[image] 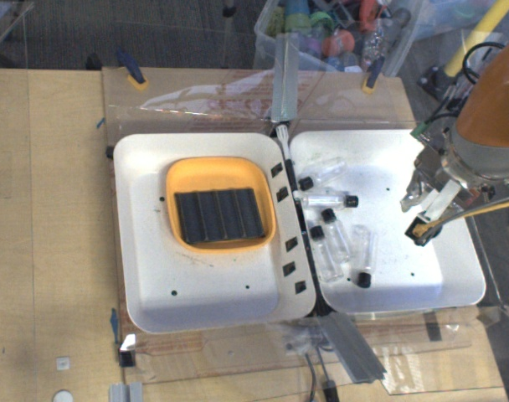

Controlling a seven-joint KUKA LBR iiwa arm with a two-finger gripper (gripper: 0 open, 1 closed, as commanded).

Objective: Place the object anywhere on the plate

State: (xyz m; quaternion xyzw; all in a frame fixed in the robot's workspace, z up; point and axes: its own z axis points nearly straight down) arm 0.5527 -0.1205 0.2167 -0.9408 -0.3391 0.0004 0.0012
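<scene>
- Gripper (428, 210) is hovering over the right side of the right bin (455, 283), well apart from anything loose; I can't tell how its tips are standing, and nothing is showing in its grasp.
- Plate (181, 177) is sitting in the left bin (146, 291): orange, with a dark ribbed block (219, 215) already covering most of its middle.
- Objects to pick are lying in the right bin's left half: several clear vials with black caps. The clearest one, the capped vial (328, 199), is lying flat near the divider (290, 216).
- That vial's long axis is running roughly left-right in the camera view, cap pointing right toward the arm, open body toward the divider.
- Other vials (347, 254) lower down are lying closer to top-bottom, with one cap at the near end; they are transparent, so outlines are getting hard to read.
- Step in hand, as I judge it: picking, not yet started.
- Doing it well: I'd be going for the lone capped vial, since the lower ones are bunching together and risking a double or glancing pick.
- Closing across the short width, at mid-body, is looking best; a round, slick tube is likely to be rolling away otherwise.
- For the drop, aiming at the ribbed block or bare orange rim is counting as on the plate.
</scene>
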